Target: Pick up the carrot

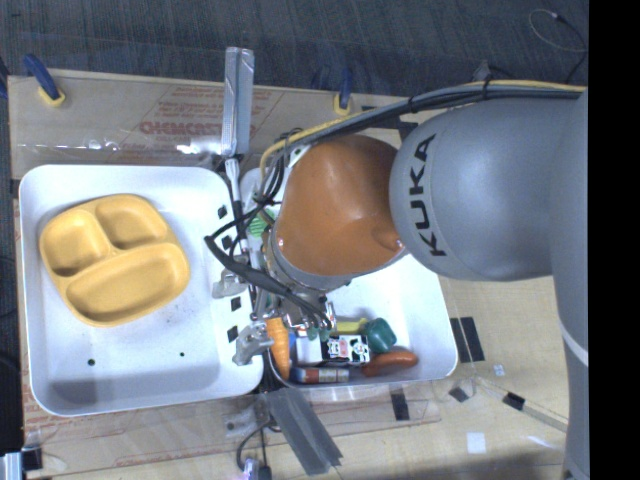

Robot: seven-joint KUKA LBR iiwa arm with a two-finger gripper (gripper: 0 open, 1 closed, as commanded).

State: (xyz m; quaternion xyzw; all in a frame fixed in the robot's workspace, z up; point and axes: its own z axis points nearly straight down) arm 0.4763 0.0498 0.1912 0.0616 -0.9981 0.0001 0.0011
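Now, line by line —
Arm: the grey arm (500, 188) reaches in from the right; its orange band (335, 208) hangs over the right bin's (435, 313) left half and hides much of the floor there.
Gripper: the gripper (283, 336) sits low at the right bin's front-left corner, cables looping around it; how its fingers stand, I cannot tell.
Carrot: the carrot (281, 346) stands roughly on end at the front-left corner of the right bin, just beside the metal of the gripper — whether it is held cannot be made out.
Crowding it: a small printed box (343, 348) just to its right, a green thing (380, 332) beyond that, a yellow bar (348, 325) behind them, a red-orange oblong (392, 361) and a dark tube (320, 375) along the front wall.
Left bin: the left bin (60, 378) carries a yellow divided tray (113, 258) toward its back-left, well apart from the carrot.
Between bins: a metal post (237, 103) rises at the back edge.
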